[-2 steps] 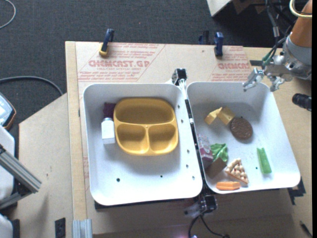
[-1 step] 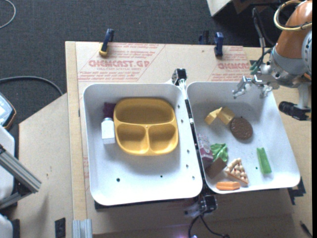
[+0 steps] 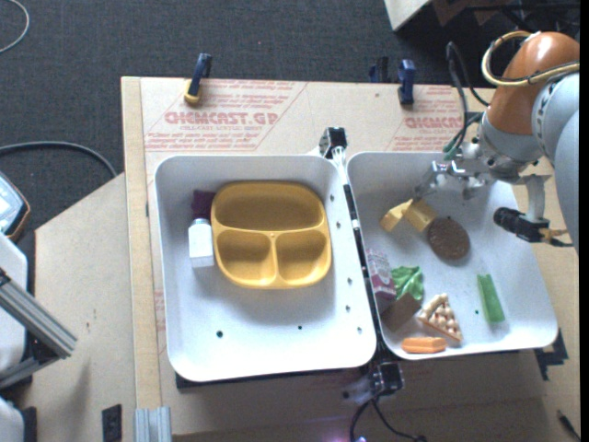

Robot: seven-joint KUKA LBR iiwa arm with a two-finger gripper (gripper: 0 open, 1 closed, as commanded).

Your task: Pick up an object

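Pincer: the pincer hangs at the upper part of the right bin, reaching in from the right of the frame; whether it is open or closed I cannot tell, and nothing is seen held in it.
Nearest thing: a yellow cheese-like wedge lies just below and left of the pincer, apart from it — I judge it the likely target.
Next to it: a brown round patty touches or nearly touches the wedge on its lower right side.
Further down: a green stick near the right wall, a green leafy piece, a pizza slice and an orange carrot in the lower part of the bin.
Left bin: the left bin holds a yellow divided plate with a small white bottle just beside its left edge.
Step in hand: the approach, I think; the pick is not yet done.
How to do it well: come straight down over the middle of the wedge and grip across its narrow sides — not catching the patty.
Risk: the wedge has slanted faces, so it may slip out; a grip low on its body seems safer.
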